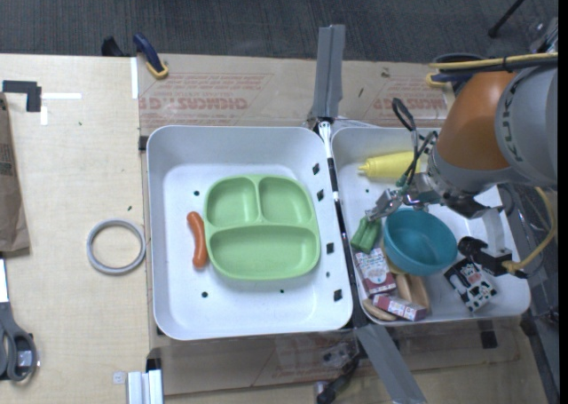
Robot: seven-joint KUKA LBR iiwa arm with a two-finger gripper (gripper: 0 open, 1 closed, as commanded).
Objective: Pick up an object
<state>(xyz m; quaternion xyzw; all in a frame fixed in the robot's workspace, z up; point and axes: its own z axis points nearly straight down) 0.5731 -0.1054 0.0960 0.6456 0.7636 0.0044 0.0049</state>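
My table (71, 171) is pale wood, with dark grey carpet beyond its far edge. Taking the green divided plate (263, 227) as my landmark: far to its left a brown paper bag (11, 185) is cut off by the frame edge, and a pair of scissors (16, 353) is cut off at the lower corner. Nearer the plate's left, a grey ring (116, 245) lies on the bare wood. Just beside the plate's left rim, inside the same left bin (169, 304), lies an orange sausage-shaped toy (198, 239). Behind the plate, cardboard under the bins carries red printing that reads mirrored and is too faint for me to make out.

Right of the plate, in the right bin (510, 304), sit a yellow squeeze bottle (388, 164), a small green item (365, 235), a blue bowl (420, 241), red-and-white packets (377, 272) whose labels are too small to read, and a black-and-white object (470, 278). My tool (387, 206) hangs at the bowl's far left rim, its fingers slightly parted with nothing between them. My grey arm (524, 127) hides the bin's far right corner.
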